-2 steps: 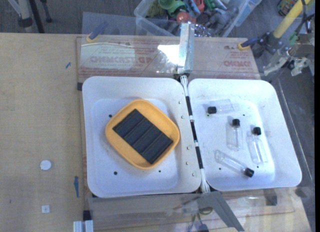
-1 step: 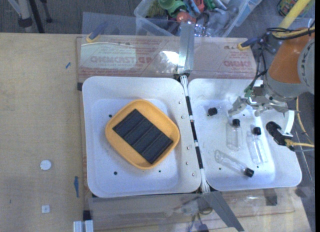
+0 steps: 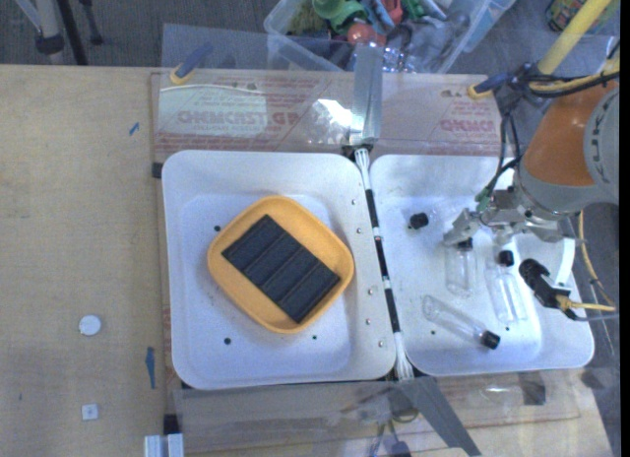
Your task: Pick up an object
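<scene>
Clear tubes (image 3: pixel 459 320) are lying in the right bin (image 3: pixel 566 347), hard to make out against the white. The tool (image 3: pixel 471 228) is hovering just above them; whether it is gripping anything, I cannot tell.

My one fixed camera looks down at a slant on both white bins (image 3: pixel 187 347), arm (image 3: pixel 571 150) entering from right.
</scene>
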You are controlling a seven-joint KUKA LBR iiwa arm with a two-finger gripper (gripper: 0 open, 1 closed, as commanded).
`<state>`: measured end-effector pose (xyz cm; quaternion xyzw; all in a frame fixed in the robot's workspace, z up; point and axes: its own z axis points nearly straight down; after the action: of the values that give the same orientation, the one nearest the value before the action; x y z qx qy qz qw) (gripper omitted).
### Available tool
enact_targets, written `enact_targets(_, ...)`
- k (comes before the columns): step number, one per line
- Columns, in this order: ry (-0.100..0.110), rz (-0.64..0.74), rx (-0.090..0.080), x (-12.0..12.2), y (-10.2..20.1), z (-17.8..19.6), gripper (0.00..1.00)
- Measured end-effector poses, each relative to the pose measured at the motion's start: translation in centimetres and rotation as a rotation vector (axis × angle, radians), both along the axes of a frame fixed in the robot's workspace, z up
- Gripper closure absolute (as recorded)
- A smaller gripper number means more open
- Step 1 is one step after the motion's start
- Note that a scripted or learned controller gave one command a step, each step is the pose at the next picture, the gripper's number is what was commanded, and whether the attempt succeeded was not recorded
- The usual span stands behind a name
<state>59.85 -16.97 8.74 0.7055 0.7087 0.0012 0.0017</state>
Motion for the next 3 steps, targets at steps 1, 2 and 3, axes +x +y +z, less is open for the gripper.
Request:
enact_targets(1, 0.000, 0.006, 0.001, -5.0, 1.0, 0.0, 0.00)
enact_targets(2, -0.007, 0.005, -0.001, -4.8, 0.9, 1.1, 1.00)
enact_targets(3, 0.002, -0.137, -0.001, 0.5, 1.9, 13.6, 1.00)
